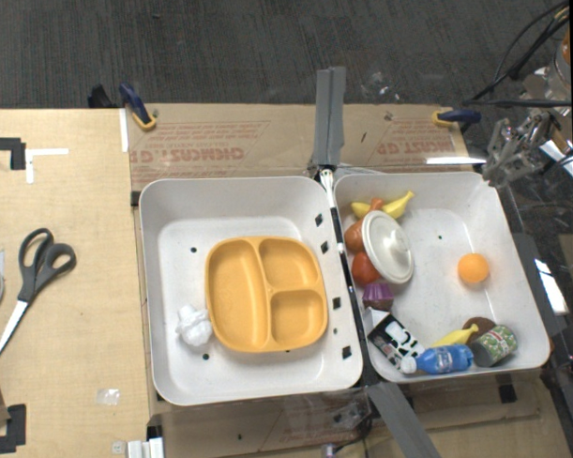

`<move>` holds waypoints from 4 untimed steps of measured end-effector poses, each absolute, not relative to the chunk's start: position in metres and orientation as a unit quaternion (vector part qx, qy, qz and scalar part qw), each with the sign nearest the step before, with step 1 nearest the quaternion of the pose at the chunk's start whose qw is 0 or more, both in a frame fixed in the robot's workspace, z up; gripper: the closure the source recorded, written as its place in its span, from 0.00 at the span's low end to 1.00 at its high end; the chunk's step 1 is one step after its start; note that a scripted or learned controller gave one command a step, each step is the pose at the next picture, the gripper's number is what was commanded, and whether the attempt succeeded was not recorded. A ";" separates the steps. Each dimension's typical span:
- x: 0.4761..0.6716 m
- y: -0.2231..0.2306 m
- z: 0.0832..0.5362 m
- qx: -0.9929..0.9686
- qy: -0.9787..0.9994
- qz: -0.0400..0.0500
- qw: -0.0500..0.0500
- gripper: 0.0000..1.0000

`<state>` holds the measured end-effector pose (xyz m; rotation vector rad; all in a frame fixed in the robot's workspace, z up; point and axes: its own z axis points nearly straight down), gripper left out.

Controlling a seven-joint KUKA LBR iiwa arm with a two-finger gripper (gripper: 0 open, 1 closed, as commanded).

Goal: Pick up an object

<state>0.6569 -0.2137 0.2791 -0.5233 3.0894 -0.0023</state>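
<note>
Fingers: can't tell their spread on the gripper beyond the right bin; scissors lie on the pale bench.

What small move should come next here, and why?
Probably swing the gripper down-left over the orange ball. The gripper sits past the right bin's far right corner, and the ball lies alone on bare bin floor, apart from the clutter.

White bins; a yellow-orange plate; an orange ball; a yellow banana; a blue bottle; black-handled scissors.
</note>
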 end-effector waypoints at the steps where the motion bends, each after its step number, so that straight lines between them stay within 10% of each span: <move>1: 0.649 -0.221 0.136 -0.140 0.990 0.000 0.003 1.00; 2: 0.649 -0.221 0.137 -0.140 0.990 0.000 0.003 0.00; 3: 0.621 -0.220 0.094 -0.124 0.992 0.000 0.003 0.00; 4: 0.524 -0.222 0.093 -0.050 0.999 0.000 0.002 0.00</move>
